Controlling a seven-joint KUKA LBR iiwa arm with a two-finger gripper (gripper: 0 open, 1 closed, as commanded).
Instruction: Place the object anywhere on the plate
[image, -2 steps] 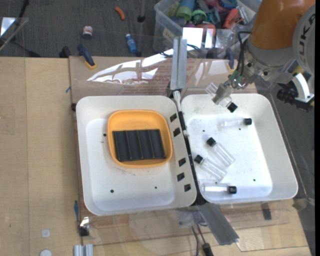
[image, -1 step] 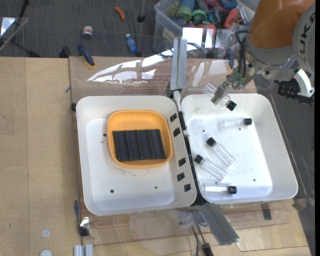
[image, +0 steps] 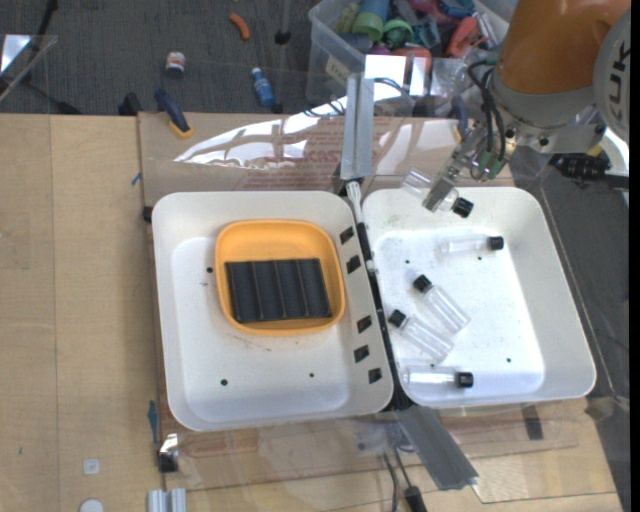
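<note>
Pincer (image: 438, 192) above right bin (image: 560, 300); vials (image: 440, 310) unlabelled; plate (image: 280, 238) orange.

arm (image: 560, 50): reaches in from upper right | gripper (image: 440, 192): pointing down-left, raised

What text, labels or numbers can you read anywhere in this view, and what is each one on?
Readable text: none.
The orange plate, the dark ridged block on it and both white bins carry no visible print.
The clear vials with black caps in the right bin show no legible labels.
The small bottles on the floor behind the bench are too small and blurred to read.
</note>
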